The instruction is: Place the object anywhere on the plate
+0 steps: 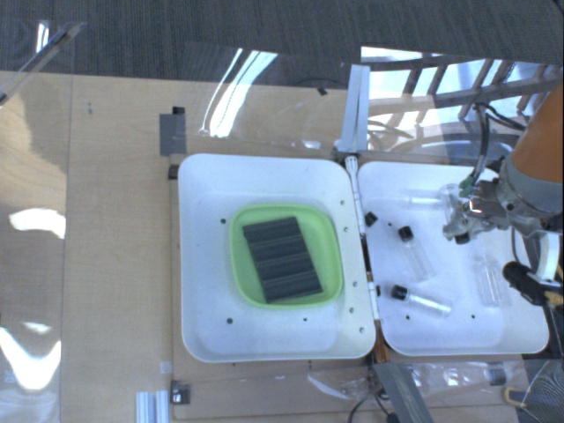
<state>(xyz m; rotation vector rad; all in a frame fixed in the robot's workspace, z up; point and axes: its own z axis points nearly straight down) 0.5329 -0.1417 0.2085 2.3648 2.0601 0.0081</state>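
Note:
A green square plate point(237, 252) lies in the middle of the left white bin point(204, 324). A dark grey ribbed block point(281, 259) rests flat on the plate, slightly turned. Several clear vials with black caps lie in the right bin point(529, 340): one point(411, 251) near its middle and one point(421, 300) lower down. A loose black cap point(369, 219) sits near that bin's left wall. My gripper point(460, 226) hangs over the upper right part of the right bin, beside the vials, with nothing seen in it.
The grey arm with its orange band point(539, 144) comes in from the right over the right bin. Another clear vial point(488, 282) lies just below the gripper. A metal post point(355, 113) stands behind the ridge between the bins.

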